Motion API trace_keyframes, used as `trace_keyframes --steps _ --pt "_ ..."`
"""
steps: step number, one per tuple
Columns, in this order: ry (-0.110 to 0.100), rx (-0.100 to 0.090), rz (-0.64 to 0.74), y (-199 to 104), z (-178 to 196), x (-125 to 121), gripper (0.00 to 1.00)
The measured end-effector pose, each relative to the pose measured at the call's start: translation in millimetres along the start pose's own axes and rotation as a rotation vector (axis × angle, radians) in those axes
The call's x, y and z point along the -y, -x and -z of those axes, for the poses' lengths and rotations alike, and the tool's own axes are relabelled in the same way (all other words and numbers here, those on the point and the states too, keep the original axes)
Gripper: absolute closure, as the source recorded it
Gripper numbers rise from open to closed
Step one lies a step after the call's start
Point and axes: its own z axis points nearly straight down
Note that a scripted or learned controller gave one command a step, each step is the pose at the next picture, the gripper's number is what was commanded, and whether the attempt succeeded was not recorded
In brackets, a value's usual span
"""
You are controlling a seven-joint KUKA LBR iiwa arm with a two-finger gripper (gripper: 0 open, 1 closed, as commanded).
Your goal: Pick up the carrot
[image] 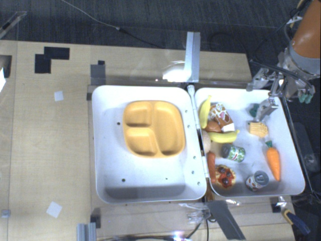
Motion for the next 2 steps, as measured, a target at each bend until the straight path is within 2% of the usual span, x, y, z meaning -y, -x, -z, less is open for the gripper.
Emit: trace_keyframes --steps 1,2 --pt "0.000 -0.005 -0.043 -45 -99 42 0.00" --pt "-0.002 0.006 0.136 -53 -196 59 0.00"
